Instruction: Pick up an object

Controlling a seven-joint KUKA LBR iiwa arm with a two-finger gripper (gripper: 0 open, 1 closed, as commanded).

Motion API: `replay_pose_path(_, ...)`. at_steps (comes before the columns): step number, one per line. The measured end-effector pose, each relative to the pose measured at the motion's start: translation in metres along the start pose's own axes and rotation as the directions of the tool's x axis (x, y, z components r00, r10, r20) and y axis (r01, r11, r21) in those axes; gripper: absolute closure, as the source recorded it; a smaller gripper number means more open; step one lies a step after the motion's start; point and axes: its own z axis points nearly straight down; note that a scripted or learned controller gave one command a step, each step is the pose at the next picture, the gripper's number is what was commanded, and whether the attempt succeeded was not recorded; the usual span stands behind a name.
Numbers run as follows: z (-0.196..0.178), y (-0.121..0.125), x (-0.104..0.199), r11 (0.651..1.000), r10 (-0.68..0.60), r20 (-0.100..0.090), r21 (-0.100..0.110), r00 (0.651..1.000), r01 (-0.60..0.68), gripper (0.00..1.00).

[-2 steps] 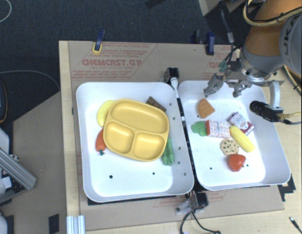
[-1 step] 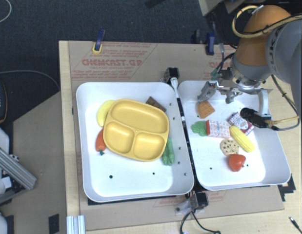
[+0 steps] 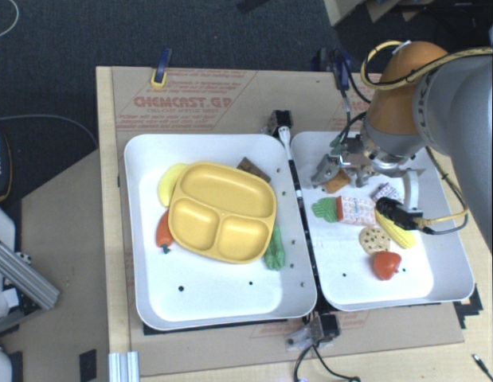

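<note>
My gripper (image 3: 342, 171) hangs low over the back left part of the right bin (image 3: 437, 281), under the orange band of the arm (image 3: 401, 86). A small orange piece (image 3: 336, 185) lies just below it, touching or nearly so. Nearby in this bin lie a red-and-white speckled item with a green end (image 3: 343, 209), a yellow corn cob (image 3: 395, 228), a tan cookie (image 3: 373, 239), a red tomato-like toy (image 3: 387, 265) and a small striped wrapper (image 3: 383, 191).
The left bin (image 3: 150, 285) holds a yellow divided plate (image 3: 222, 212), a yellow piece (image 3: 170, 181), a red-orange pepper (image 3: 164, 231), a green item (image 3: 275, 250) and a brown piece (image 3: 251, 167). A dark ridge (image 3: 298, 205) separates the bins.
</note>
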Motion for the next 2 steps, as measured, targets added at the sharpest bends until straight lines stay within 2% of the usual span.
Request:
replay_pose_path(1, 0.004, 0.000, 0.000, 1.000, 0.001, 0.001, -0.005, 1.000, -0.001, 0.00)
replay_pose_path(2, -0.007, 0.000, 0.000, 1.000, 0.001, 0.001, -0.003, 1.000, -0.001, 1.00)
